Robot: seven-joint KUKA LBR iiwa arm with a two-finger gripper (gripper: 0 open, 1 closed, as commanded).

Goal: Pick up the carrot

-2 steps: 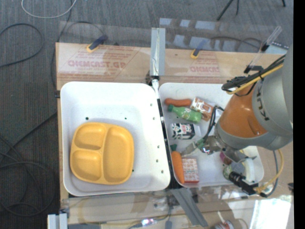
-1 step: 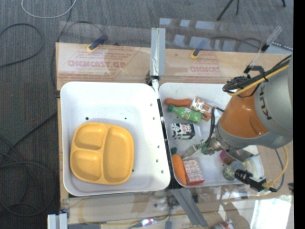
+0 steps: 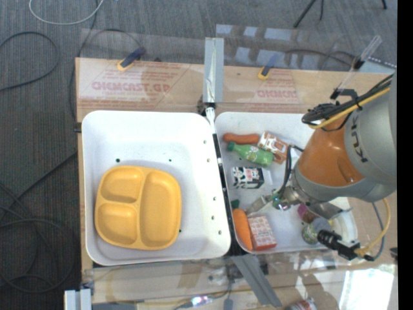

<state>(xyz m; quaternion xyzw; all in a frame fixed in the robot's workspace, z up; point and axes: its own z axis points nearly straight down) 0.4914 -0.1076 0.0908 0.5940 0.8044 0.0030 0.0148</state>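
We take the right bin (image 3: 293, 124) as our landmark. At its near-left corner lies the carrot (image 3: 241, 228), lengthwise against the bin's left wall, with a small red-and-white box (image 3: 262, 232) touching its right side. Just above these, toward the bin's middle, the hand (image 3: 266, 203) hangs low over the floor of the bin, near the carrot's far end but apart from it; we cannot tell whether it is released or clenched, and we see nothing in it. The arm (image 3: 348, 157), grey with its orange band, covers the bin's right half. A little farther, left of centre, sits a black-and-white carton (image 3: 248, 177). Beyond that lies a green bottle (image 3: 248, 152), with a small orange-and-white packet (image 3: 273, 145) at its right end. At the far-left corner of the bin rests a red sausage-like thing (image 3: 241, 138). Left of the right bin, the left bin (image 3: 145, 124) holds a yellow divided tray (image 3: 137, 206) in its near half. Both bins stand on the table (image 3: 142, 86).
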